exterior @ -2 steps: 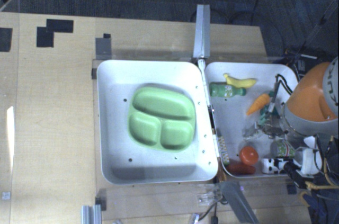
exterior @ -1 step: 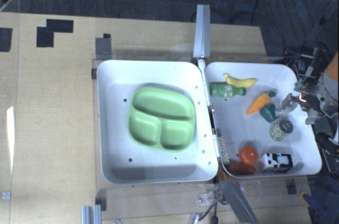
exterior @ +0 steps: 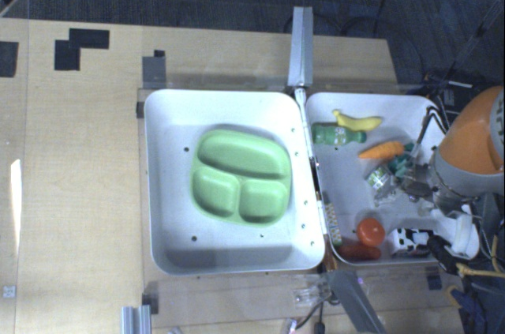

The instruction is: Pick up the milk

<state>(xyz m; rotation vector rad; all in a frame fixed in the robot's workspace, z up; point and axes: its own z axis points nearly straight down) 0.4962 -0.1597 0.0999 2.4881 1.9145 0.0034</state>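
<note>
Hovering over the right bin [exterior: 347,167], my arm's gripper [exterior: 394,181] hangs low in the bin's middle; I cannot tell from this overhead slant how its jaws stand. The milk [exterior: 412,241], a small black-and-white spotted carton, lies below the jaws in the view, toward the bin's near wall and slightly arm-side, its long axis running roughly left to right. A red tomato [exterior: 370,231] sits just beside the carton's far end. The carrot [exterior: 385,151], banana [exterior: 357,120] and green bottle [exterior: 338,136] lie on the jaws' opposite side. I judge a short pull toward the near wall is needed.
</note>
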